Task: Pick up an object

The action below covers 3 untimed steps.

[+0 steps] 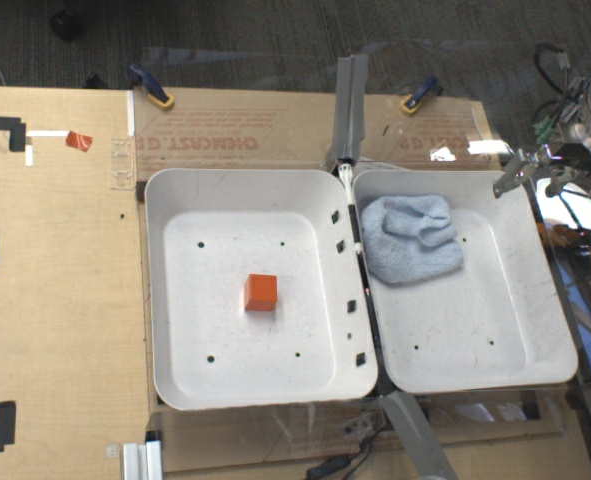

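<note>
An orange cube point(261, 293) rests on the floor of the left bin point(175, 268), a little left of its middle. A crumpled light-blue cloth point(411, 238) lies in the right bin point(515, 308), in its far left part near the divider. My gripper point(523, 173) hangs at the frame's right side, over the far right corner of the right bin, well away from both the cloth and the cube. Cables and metal parts crowd it, and nothing can be seen held in it.
A brown cardboard sheet point(235, 133) with two clamps point(155, 90) lies behind the bins. A wooden tabletop point(55, 288) stretches to the left, with a small red-and-white marker point(75, 141) on it. A grey metal bar point(350, 108) rises between the bins.
</note>
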Each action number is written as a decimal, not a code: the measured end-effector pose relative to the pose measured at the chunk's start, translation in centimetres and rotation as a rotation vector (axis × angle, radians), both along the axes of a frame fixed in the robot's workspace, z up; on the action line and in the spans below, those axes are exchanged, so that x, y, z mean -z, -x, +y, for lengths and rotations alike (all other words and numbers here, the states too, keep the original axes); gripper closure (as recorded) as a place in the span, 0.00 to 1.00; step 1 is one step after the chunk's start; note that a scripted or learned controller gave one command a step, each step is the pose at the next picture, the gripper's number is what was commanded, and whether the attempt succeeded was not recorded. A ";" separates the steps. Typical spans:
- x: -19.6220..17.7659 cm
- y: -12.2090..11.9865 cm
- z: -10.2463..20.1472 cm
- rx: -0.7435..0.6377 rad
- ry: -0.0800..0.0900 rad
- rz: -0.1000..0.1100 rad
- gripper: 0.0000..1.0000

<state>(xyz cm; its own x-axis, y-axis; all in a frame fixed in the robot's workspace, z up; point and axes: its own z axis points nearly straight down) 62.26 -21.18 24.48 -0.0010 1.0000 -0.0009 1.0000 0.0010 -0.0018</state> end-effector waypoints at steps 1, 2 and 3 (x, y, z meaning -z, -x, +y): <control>7.9 2.4 3.4 0.287 0.000 0.001 0.00; 14.7 -1.2 9.6 0.307 0.000 -0.012 0.00; 13.6 -1.3 9.6 0.303 -0.001 -0.014 1.00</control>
<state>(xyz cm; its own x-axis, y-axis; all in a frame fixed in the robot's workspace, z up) 63.54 -11.54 10.84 0.2979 0.9546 0.0017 0.9545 -0.2979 0.0119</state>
